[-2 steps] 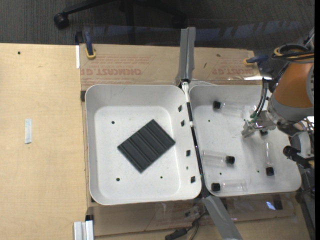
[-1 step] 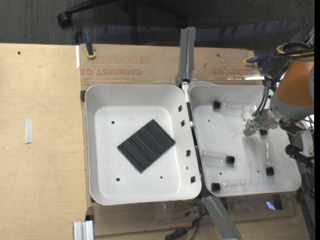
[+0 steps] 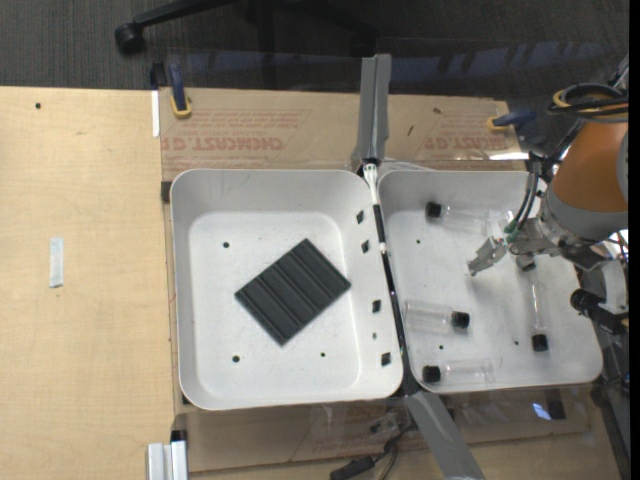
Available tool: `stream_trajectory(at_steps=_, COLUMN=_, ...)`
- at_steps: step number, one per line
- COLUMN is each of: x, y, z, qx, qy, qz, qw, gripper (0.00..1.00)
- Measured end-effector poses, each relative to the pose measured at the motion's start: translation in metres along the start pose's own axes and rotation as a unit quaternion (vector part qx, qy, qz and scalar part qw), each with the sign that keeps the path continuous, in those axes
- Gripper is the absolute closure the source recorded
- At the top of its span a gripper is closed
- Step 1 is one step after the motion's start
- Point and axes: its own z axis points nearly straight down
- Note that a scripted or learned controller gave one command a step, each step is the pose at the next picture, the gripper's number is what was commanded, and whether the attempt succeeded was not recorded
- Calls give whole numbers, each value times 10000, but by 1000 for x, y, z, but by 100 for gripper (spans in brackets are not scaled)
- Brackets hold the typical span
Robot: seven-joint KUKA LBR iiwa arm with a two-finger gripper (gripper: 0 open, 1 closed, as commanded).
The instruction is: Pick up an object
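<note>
A dark grey ribbed rectangular pad (image 3: pixel 293 290) lies flat and turned at an angle in the middle of the left bin (image 3: pixel 200 193). Several clear tubes with black caps lie in the right bin (image 3: pixel 480 180): one at the back left (image 3: pixel 448 211), one near the middle (image 3: pixel 437 318), one at the front (image 3: pixel 455 372) and one at the right (image 3: pixel 536 318). My gripper (image 3: pixel 490 252) hangs over the right bin's middle, pointing left, between the back tube and the middle tube. Nothing can be made out in its grasp.
The grey arm with its orange band (image 3: pixel 592 163) enters over the right bin's right rim, trailing cables. A metal divider post (image 3: pixel 374 108) stands behind the seam between the bins. Cardboard (image 3: pixel 260 133) lies behind the bins, and a wooden tabletop (image 3: pixel 80 268) lies to the left.
</note>
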Motion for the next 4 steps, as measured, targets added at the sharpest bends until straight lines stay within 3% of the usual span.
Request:
stream_trajectory(at_steps=1, x=29, y=95, z=-38, qx=-7, qy=-6, qz=-612, qw=9981, gripper=0)
stream_trajectory(at_steps=2, x=-11, y=57, z=0, qx=-10, qy=70, qz=-838, qw=9965, gripper=0)
stream_trajectory(at_steps=3, x=-17, y=34, z=2, qx=-111, qy=114, qz=-1148, qw=9933, gripper=0)
stream_trajectory(at_steps=4, x=43, y=50, z=8, qx=-7, qy=0, qz=-1574, qw=9875, gripper=0)
